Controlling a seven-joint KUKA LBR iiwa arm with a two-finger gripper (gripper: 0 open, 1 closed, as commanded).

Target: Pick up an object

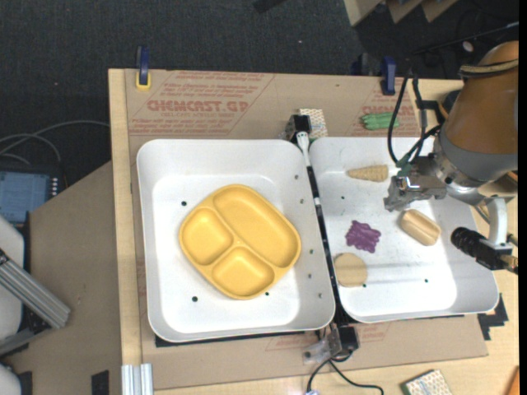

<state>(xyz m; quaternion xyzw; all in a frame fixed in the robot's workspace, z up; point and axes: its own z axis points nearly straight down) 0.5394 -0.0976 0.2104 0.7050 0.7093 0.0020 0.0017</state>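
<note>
**Lining up on the bread roll**

Left bin carries the big yellow divided plate; skip that. The right bin has the graspables. The gripper hovers just up-left of the tan bread roll, probably empty, though I can't tell whether it's spread or closed. I'd centre over the roll, then descend straight.

Two shallow white bins stand side by side on the counter: a left bin and a right bin. The left bin holds one item, a yellow plate with three compartments. The right bin holds four loose items: one cone-shaped piece, one purple piece, one tan roll, and one round tan piece, possibly a biscuit. One green item lies on the counter beyond the right bin.
</note>
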